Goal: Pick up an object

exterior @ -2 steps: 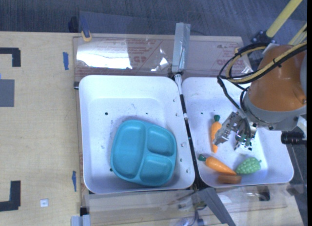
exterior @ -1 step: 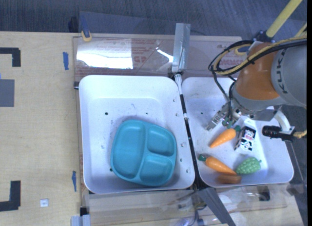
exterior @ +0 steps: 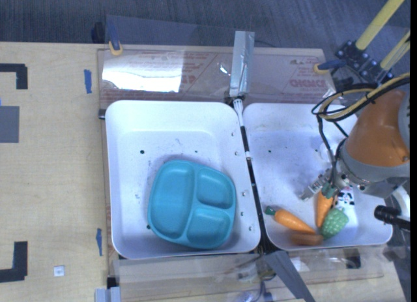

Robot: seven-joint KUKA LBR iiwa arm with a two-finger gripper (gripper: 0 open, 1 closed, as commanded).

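Observation:
My gripper point(exterior: 320, 188) hangs low over the right bin point(exterior: 280, 137), near its front right part. Directly below it, touching or nearly touching, is a small orange carrot point(exterior: 322, 211) standing on end. A green knobbly toy point(exterior: 333, 224) leans against that carrot on its right. To the left, a second carrot point(exterior: 291, 219) with a green top lies flat on the bin floor, and another orange piece point(exterior: 303, 239) lies against the front wall. I cannot tell whether the upright carrot is gripped.
A blue divided plate point(exterior: 192, 203) lies in the front half of the left bin point(exterior: 130, 131). The arm's orange band point(exterior: 381, 134) and black cables point(exterior: 339, 108) overhang the right bin's right side. A narrow wall point(exterior: 246, 157) separates the bins.

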